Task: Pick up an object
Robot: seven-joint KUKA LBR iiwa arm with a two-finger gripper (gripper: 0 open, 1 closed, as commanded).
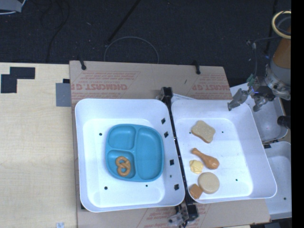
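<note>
A bread slice (203, 131), a drumstick (205, 158), a yellow lump (195, 166), a round tan bun (208, 182) and an orange piece (195, 191) lie in the right bin (251, 141); a pretzel (123, 166) sits in the blue tray (147, 146).

Arm (283, 56) cut off by right edge, orange band only partly in frame. Gripper (248, 100) small, sits over top right corner of right bin (251, 184); finger gap too small to judge. Small orange piece (195, 191) half tucked under round tan piece (209, 182) (identity unclear). Clamp (183, 216) between bins at bottom edge blurred, partly cropped. Cardboard (142, 82) print mirrored, partly under bins.
</note>
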